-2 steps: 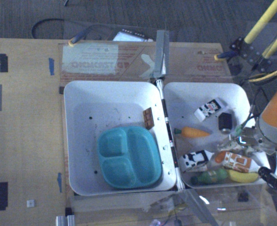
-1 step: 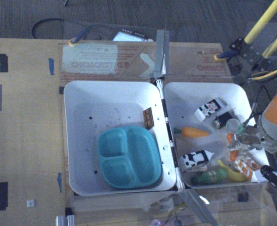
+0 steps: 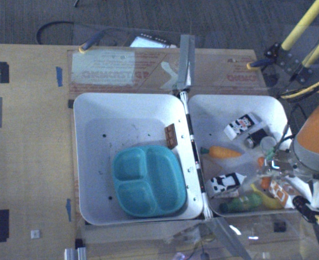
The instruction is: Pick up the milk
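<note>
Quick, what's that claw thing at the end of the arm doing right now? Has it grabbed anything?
Gripper: low over the right white bin, among the toy food; whether it grips anything cannot be told.

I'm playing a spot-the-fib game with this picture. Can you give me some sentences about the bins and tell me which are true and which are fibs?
1. The blue plate lies in the left bin. True.
2. The carrot lies in the left bin. False: it lies in the right bin.
3. Two cow-patterned milk cartons, one at the back and one nearer the front, lie in the right bin. True.
4. The blue plate has a single compartment. False: it has three.
5. The arm reaches in over the left bin. False: it is at the right bin's right side.
</note>
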Tool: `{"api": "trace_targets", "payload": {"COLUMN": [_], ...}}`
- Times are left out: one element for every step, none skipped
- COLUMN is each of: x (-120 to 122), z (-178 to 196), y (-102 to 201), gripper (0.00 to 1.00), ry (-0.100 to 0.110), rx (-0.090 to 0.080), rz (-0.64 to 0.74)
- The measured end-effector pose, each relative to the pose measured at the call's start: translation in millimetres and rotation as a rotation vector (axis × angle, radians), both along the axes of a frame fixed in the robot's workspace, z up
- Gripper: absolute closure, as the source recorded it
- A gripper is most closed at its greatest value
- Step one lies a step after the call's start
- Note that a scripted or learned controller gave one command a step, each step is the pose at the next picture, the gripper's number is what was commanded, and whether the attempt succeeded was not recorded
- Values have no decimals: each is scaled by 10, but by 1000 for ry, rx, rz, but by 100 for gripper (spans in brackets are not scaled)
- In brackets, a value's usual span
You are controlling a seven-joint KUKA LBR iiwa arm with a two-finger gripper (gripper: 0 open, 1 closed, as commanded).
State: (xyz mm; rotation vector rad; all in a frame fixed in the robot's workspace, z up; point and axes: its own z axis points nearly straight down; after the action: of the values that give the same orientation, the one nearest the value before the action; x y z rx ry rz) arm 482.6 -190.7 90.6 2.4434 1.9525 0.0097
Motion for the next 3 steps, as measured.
{"api": "trace_targets", "payload": {"x": [-15,1057,1823], "z": [-43,-37,-54], "y": [33,0,37], "gripper": [0,0,0], "ry": [8,10,29], "rx": [6,19,12], "rz": [3,-125,-337]}}
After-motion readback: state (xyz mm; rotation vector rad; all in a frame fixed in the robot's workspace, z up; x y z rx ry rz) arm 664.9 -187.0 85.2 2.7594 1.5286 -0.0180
